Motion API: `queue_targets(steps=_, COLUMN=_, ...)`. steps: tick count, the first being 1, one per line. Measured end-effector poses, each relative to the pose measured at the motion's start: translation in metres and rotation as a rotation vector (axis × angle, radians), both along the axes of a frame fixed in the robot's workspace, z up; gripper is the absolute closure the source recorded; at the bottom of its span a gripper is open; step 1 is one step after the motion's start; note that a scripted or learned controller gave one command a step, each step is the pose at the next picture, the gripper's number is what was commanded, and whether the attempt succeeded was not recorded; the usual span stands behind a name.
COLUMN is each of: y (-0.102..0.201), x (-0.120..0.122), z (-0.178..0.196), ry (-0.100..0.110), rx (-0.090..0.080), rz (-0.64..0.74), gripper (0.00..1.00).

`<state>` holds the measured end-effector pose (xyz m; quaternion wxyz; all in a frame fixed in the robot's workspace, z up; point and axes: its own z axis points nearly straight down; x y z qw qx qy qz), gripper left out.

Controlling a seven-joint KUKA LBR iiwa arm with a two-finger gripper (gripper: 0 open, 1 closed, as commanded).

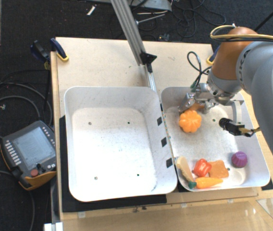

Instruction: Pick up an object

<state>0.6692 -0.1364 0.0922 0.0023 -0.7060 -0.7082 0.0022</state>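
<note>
Pumpkin (190, 121) sits just under the tool (197, 105), whose tips blur together; cannot tell its state.

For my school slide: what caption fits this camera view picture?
Robot gripper hovering just above an orange toy pumpkin in the right-hand white bin.

A small orange pumpkin (190, 121) sits in the right bin's far part. It stands upright.
</note>
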Motion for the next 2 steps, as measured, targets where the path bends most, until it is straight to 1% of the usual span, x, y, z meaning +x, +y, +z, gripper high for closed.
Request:
queue_targets(steps=1, y=-0.001, x=-0.004, z=0.009, ry=0.02, rx=0.003, rz=-0.001, gripper=1.0)
queue_targets(steps=2, y=0.0, x=0.007, z=0.067, ry=-0.011, rx=-0.001, rz=-0.001, gripper=1.0)
